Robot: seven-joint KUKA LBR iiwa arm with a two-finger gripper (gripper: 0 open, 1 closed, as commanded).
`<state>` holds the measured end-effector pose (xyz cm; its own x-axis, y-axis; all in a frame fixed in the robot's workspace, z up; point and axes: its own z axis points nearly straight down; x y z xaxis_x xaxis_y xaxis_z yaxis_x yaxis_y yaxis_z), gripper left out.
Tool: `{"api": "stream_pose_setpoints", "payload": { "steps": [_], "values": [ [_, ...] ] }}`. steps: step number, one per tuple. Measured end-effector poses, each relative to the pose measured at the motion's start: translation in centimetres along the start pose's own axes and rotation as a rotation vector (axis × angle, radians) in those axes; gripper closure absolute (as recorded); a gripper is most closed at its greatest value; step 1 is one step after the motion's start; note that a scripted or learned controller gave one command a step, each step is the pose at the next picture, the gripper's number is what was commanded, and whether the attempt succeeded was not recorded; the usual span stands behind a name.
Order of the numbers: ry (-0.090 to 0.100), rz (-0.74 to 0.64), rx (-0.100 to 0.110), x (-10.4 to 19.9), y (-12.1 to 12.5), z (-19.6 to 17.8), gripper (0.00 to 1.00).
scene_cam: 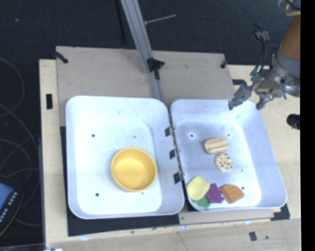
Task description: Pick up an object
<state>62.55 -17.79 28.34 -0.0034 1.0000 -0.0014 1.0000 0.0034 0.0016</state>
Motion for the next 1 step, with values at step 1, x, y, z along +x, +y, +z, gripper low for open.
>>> {"api": "stream_pose_setpoints", "payload": {
  "steps": [1],
  "values": [
    [-0.001, 0.0, 0.0, -0.02, -0.01, 0.0, 0.0]
  ]
}}
